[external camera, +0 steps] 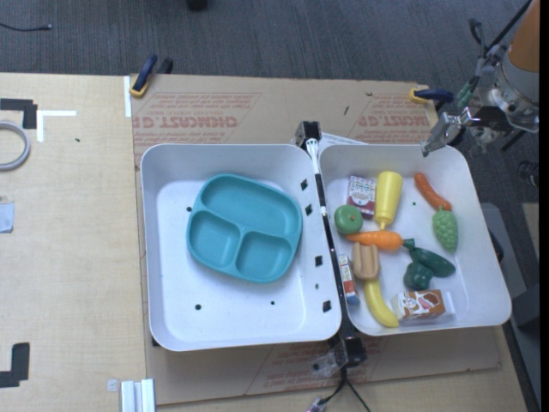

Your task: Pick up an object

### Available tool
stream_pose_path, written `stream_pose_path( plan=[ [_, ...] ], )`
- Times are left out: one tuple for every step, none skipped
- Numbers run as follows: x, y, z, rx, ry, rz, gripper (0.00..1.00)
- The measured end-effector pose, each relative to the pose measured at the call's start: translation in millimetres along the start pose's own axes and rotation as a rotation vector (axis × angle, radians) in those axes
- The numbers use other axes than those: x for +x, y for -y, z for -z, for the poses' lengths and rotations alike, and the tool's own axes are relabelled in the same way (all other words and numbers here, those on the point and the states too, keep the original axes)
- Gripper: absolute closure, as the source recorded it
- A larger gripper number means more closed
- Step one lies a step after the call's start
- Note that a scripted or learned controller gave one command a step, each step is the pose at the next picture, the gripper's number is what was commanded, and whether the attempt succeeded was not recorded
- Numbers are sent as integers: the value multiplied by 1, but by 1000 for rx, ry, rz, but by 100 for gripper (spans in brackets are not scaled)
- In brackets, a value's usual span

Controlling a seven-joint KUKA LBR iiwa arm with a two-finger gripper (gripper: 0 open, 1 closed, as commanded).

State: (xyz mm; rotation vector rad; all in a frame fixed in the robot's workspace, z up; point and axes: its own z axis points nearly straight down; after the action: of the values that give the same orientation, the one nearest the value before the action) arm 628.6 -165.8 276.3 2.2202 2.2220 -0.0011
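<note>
Up above bin rim (446,147), hand (440,134).

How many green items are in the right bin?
3: apple at the left wall, grapes at the right, dark green vegetable lower right. None looks hidden.
</note>
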Motion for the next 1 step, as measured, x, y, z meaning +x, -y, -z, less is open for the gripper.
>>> stream_pose_path(
  plan=[
    [-21, -15, -112, 0, 0, -3, 0]
  ],
)
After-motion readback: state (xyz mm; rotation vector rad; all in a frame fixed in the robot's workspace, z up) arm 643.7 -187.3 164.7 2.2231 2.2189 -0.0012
